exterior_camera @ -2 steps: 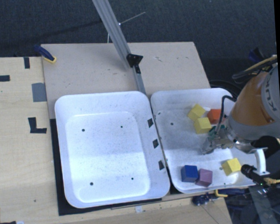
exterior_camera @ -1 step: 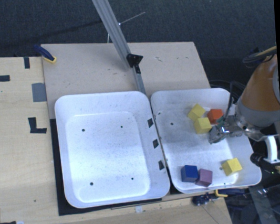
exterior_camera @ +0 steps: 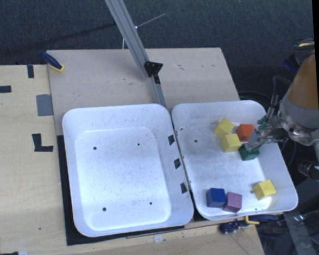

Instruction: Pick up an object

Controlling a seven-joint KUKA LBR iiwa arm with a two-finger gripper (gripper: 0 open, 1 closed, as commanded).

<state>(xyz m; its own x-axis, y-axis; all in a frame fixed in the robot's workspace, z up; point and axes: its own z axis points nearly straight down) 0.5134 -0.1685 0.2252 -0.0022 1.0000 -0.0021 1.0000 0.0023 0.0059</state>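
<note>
Camera view | fingers over small green cube | smooth white bin

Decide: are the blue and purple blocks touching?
Touching. The camera view shows the blue block and purple block pressed side to side, no gap.

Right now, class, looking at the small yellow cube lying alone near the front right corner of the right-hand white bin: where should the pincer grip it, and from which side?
Grip the small yellow cube across two opposite flat faces, coming straight down from above. It lies clear of the purple block, though the bin's rim crowds its right side.
</note>
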